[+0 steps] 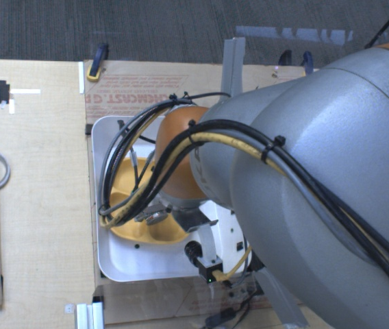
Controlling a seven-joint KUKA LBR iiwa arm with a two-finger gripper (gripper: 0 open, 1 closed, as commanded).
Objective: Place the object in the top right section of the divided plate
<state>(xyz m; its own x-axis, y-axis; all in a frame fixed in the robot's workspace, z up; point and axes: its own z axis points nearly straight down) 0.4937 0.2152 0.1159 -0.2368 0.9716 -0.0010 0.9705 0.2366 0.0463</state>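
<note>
Arm hangs low over white bin, covering yellow divided plate, likely for placement; pincer state: cannot tell, hidden.

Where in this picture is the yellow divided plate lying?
The yellow divided plate lies inside the white bin left of centre in the camera view, largely covered by the arm's black cables and orange band.
</note>
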